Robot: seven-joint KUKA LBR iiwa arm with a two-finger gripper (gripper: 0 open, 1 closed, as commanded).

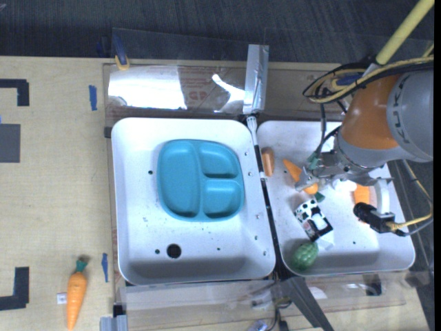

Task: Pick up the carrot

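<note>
A toy carrot [76,292] with a green top lies on the wooden bench outside both bins, at the front left. My gripper [319,176] hangs over the middle of the right bin [393,254], far from that carrot. Just under the gripper sits a small orange piece [311,189]; whether it is held is unclear. An orange wedge [293,169] lies just left of the gripper, and a short orange stub [267,161] rests by the bin's left wall. Another orange piece [362,195] lies to the gripper's right.
The left bin [131,205] holds a blue divided plate [201,178] and a small black disc [173,251]. In the right bin, a black-and-white object [311,216] and a green ball [306,254] lie near the front. A clear panel [179,88] stands behind the bins.
</note>
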